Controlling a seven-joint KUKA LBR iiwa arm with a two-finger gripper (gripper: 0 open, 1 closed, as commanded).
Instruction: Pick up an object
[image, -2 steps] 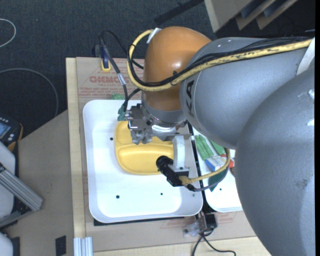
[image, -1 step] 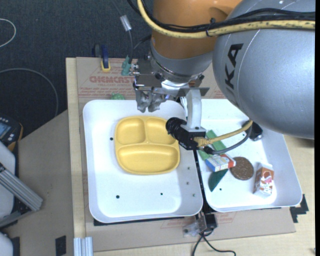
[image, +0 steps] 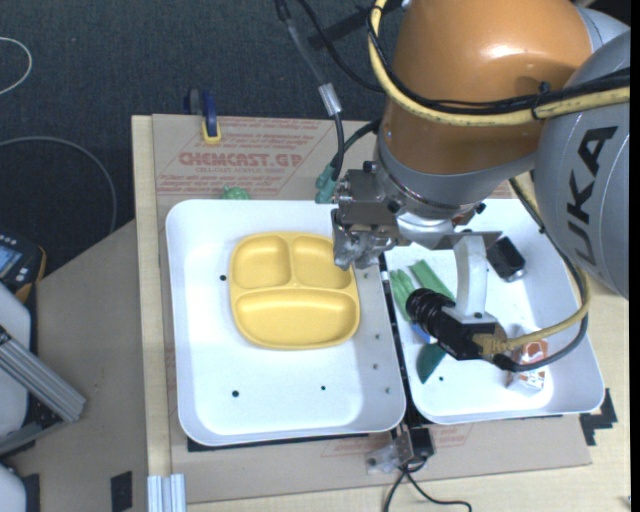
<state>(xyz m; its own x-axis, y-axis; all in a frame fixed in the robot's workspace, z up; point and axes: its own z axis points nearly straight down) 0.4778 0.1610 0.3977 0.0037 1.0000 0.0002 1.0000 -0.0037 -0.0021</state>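
Gripper (image: 352, 245) sits low over the seam between the two bins, right at the far view-right corner of the yellow plate (image: 290, 290). Can't tell whether it touches the plate rim. Gripper state: can't tell, the wrist body blocks the view from above. Nothing is visibly in its grasp.

Pickable items, relative to the gripper:
- yellow plate: three compartments, flat in the left bin (image: 190, 330), spreading view-left and toward the near edge from the gripper. Its top right compartment is just beside the gripper.
- green sticks (image: 418, 280): in the right bin (image: 575, 385), just view-right of the gripper and a bit nearer, lying at a slant, partly covered by robot hardware.
- dark teal piece (image: 432, 360): right bin, nearer than the sticks, view-right of and below the gripper.
- small black object (image: 505, 258): right bin, well view-right of the gripper at about the same depth.
- orange-and-white packet (image: 530, 355): right bin, far view-right and near edge, half hidden by a cable.

Both bins sit on the counter (image: 250, 150), a brown board with red print. A blue-and-yellow clamp (image: 208, 115) sits on its far edge, well view-left of and beyond the gripper.
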